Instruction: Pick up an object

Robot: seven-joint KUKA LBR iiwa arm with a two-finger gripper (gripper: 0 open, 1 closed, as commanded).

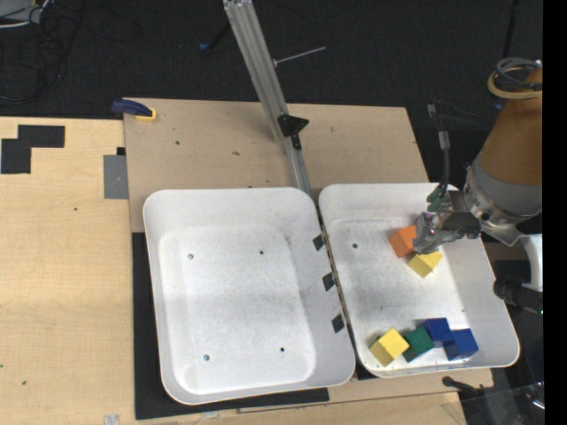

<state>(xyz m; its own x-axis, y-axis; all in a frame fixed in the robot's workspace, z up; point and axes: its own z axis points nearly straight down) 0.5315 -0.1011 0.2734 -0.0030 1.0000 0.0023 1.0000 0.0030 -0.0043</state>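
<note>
the gripper [431, 237] is down in the right bin [496, 348], between the orange block [403, 241] and a yellow block [425, 264]; its grip i cannot tell. this looks like the grasp attempt; next it needs a clean lift.

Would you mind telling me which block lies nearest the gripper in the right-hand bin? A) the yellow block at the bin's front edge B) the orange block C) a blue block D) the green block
B: the orange block sits right beside the gripper in the right bin, while the green block and the blue blocks cluster at the front edge.
</note>
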